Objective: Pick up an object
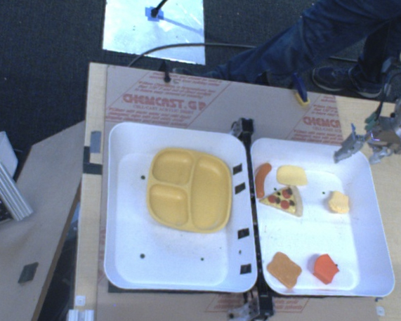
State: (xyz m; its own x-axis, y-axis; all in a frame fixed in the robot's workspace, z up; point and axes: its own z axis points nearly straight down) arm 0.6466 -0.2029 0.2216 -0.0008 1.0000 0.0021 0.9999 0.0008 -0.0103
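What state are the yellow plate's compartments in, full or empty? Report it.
Empty. The yellow divided plate in the left bin shows bare yellow in all three compartments; the toy foods, such as the pizza slice, lie in the right bin.

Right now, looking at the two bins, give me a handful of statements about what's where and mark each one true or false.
1. The yellow divided plate lies in the left bin. True.
2. The pizza slice sits on the yellow plate. False: it lies in the right bin, beside the sausage.
3. The gripper holds the red piece. False: the red piece lies on the bin floor near the front edge, and the gripper is over the bin's far right corner with nothing between its fingers.
4. The toast-coloured piece lies left of the red piece. True.
5. The right bin holds six food items. True.
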